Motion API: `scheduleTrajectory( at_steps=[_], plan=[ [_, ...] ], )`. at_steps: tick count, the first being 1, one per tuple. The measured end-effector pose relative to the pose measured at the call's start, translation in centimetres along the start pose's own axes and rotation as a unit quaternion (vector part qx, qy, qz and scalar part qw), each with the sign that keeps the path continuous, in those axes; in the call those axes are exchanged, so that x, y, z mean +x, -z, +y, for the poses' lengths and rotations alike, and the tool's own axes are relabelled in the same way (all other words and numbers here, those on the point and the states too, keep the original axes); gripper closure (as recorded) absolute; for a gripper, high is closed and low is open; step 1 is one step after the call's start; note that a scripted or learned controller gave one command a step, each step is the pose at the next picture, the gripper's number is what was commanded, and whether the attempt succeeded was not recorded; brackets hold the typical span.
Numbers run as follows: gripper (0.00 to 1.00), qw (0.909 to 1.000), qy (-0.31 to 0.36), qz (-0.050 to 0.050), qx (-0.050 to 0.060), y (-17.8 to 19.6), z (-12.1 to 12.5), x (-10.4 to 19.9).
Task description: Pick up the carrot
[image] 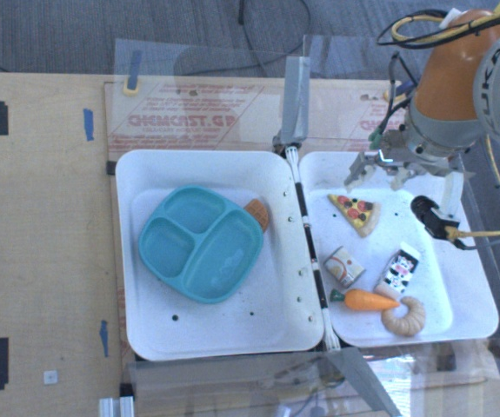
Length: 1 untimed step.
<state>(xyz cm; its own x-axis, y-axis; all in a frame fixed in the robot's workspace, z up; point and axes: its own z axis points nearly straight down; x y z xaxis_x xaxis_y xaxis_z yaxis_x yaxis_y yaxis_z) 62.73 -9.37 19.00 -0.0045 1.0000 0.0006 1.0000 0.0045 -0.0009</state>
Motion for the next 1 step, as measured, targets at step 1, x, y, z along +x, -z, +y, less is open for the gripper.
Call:
scheduleTrajectory(
  at_steps=[1],
  plan=[
    [0.0,0.9893,0.146,0.0,-0.002,-9.94,-7.42,-1.35]
  ],
)
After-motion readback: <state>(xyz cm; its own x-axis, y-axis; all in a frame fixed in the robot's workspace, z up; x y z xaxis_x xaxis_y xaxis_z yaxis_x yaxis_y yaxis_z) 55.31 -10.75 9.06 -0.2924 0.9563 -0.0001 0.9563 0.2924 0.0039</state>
